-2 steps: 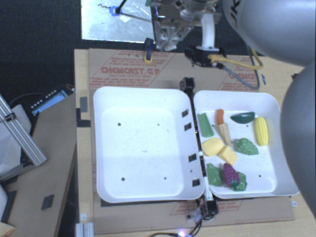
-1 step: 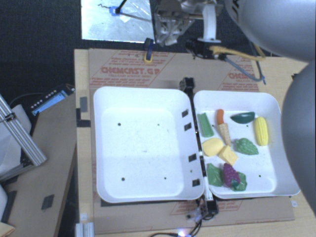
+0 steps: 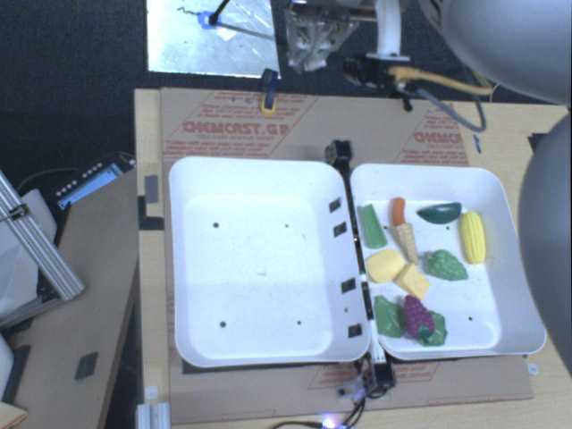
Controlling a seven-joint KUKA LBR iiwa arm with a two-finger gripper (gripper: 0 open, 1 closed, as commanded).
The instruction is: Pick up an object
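Note:
The right bin (image 3: 514, 311) holds several toy foods. A yellow corn cob (image 3: 472, 237) lies near its right wall, with a dark green pepper (image 3: 440, 212) and an orange carrot (image 3: 398, 210) at the back. A green stick (image 3: 371, 224) lies along the left wall. In the middle are a yellow lemon (image 3: 385, 264), a yellow cheese wedge (image 3: 413, 281) and a green leafy piece (image 3: 444, 264). Purple grapes (image 3: 417, 317) sit at the front. My gripper (image 3: 311, 47) hangs high above the bench's far edge, well away from both bins, with nothing seen in it.
The left bin (image 3: 259, 166) stands beside the right one, joined by a black divider (image 3: 353, 257). A yellow and blue clip (image 3: 268, 92) sits on the cardboard behind the bins. The grey arm (image 3: 500, 25) crosses the upper right.

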